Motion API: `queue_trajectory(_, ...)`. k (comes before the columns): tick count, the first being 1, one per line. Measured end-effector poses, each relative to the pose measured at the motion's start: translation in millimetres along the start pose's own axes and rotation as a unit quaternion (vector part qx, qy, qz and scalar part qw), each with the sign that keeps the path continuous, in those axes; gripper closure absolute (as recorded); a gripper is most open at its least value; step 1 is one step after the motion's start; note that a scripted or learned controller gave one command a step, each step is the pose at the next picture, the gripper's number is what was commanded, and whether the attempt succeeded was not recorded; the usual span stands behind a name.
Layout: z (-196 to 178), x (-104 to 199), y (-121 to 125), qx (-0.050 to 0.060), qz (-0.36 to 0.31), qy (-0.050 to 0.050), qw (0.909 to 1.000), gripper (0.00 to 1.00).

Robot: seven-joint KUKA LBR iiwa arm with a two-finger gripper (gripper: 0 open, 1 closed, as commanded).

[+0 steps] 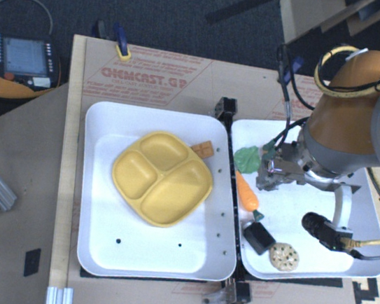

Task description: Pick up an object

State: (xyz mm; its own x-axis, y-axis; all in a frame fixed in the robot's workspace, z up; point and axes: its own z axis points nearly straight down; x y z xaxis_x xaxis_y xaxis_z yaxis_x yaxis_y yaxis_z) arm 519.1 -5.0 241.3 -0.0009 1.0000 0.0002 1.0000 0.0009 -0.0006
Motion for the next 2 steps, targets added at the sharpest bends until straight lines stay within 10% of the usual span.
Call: queue_trajectory(2,13.5,91.6,35.8,-0.001,-0.002,0.0,1.0,1.0)
